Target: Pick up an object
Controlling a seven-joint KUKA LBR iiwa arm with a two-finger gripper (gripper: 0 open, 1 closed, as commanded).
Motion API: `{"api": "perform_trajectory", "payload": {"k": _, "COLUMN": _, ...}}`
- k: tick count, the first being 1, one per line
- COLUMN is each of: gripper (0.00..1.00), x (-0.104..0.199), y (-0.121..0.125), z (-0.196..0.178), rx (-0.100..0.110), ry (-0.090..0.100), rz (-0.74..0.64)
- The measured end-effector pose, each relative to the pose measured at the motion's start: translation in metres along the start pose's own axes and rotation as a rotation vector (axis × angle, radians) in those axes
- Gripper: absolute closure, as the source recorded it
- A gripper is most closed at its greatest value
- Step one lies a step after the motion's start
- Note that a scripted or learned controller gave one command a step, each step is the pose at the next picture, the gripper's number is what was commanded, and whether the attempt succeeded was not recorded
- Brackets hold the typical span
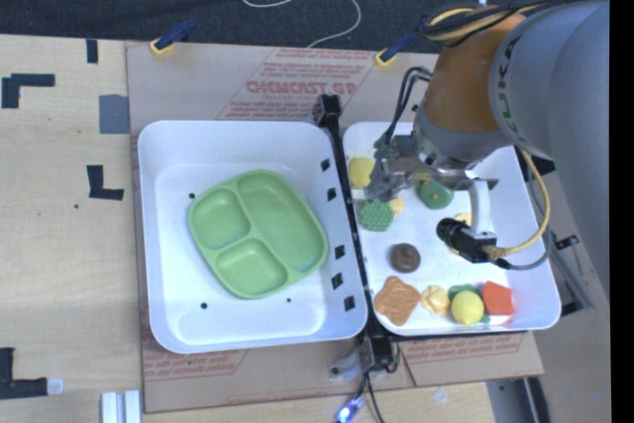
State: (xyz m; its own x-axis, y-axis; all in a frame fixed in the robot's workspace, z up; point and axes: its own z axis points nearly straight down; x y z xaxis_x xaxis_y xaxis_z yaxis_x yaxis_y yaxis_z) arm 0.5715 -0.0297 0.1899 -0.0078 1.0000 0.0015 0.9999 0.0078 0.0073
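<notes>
Brown cardboard bench, two white bins (158, 213); the gripper (381, 181) hangs low over a green knobbly toy (376, 214) just beneath it. Can't tell its state, but the yellow piece (361, 170) crowding alongside could easily spoil the grab.

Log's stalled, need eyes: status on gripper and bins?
Gripper low in right bin, over green textured piece. No grasp visible. Yellow piece crowding alongside.
</notes>
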Motion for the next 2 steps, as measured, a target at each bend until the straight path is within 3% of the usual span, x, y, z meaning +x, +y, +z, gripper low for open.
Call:
{"api": "perform_trajectory", "payload": {"k": 1, "gripper": 1.0, "x": 0.103, "y": -0.005, "z": -0.108, "rx": -0.001, "ry": 0.002, "rz": -0.004}}
{"api": "perform_trajectory", "payload": {"k": 2, "gripper": 1.0, "x": 0.105, "y": -0.081, "z": -0.159, "rx": 0.009, "ry": 0.0, "rz": 0.005}}
